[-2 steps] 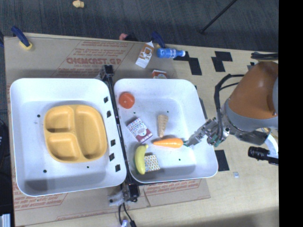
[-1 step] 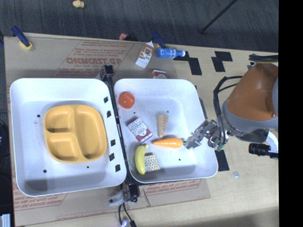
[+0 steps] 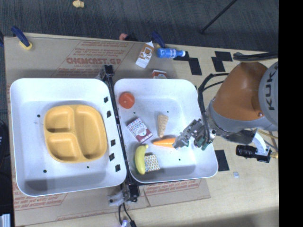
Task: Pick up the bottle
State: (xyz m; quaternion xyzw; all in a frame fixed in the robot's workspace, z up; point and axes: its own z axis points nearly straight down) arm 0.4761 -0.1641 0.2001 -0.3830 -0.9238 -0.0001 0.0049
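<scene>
Bottle (image 3: 169,53) pickup is not begun as far as you can see from the camera view: the small blue bottle lies on its side on the table (image 3: 246,193), outside and behind the right bin (image 3: 182,86), near a small carton (image 3: 145,55). Your jaws (image 3: 189,138) hang low inside that bin beside the carrot (image 3: 164,143), well apart from the bottle; whether they are wide or narrow you cannot tell, and nothing shows between them.

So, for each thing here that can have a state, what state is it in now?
bottle: lying on its side on the bench, outside the bins
gripper: low in the right bin, beside the carrot
yellow tray: flat in the left bin
banana: lying in the right bin
cone: lying on its side
</scene>
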